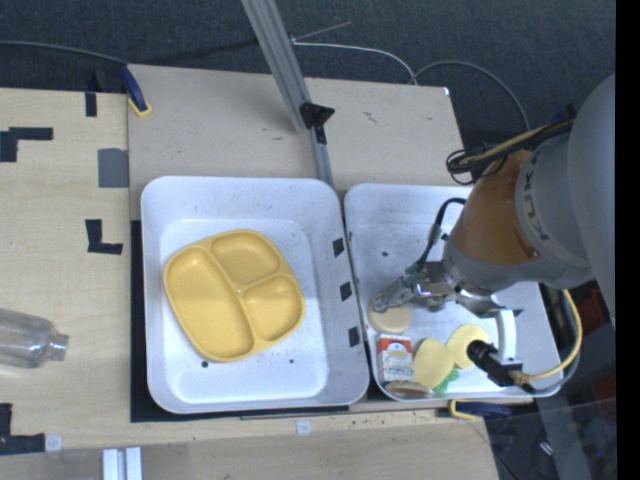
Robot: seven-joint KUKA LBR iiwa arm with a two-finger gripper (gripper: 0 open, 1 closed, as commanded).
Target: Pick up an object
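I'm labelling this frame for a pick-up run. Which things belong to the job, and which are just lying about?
Job:
end effector
tan disc
carton
yellow pieces
right bin

Lying about:
yellow tray
left bin
bottle

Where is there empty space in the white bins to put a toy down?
Left white bin: bare floor along the edges around the yellow divided plate. Right white bin: bare at its far end, above the gripper. Its near end is crowded with the tan disc, small carton and yellow pieces.
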